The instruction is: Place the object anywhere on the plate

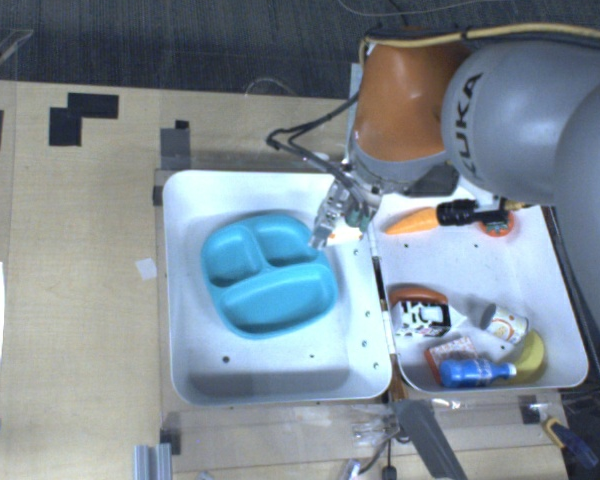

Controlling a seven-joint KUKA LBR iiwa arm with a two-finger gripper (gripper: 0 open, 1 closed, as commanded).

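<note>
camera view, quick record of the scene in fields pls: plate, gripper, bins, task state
plate: blue divided plate, lying in the left bin
gripper: gripper at the plate's upper right rim, close to the wall between the bins
gripper load: cannot tell
right bin: right bin holds a carrot, a banana, a blue bottle and other small items
task state: no object seen resting on the plate yet

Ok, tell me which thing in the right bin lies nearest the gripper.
The orange carrot, in that bin's top-left corner, just right of the gripper. The can, banana and blue bottle all lie toward the bottom edge, farther away.
</note>
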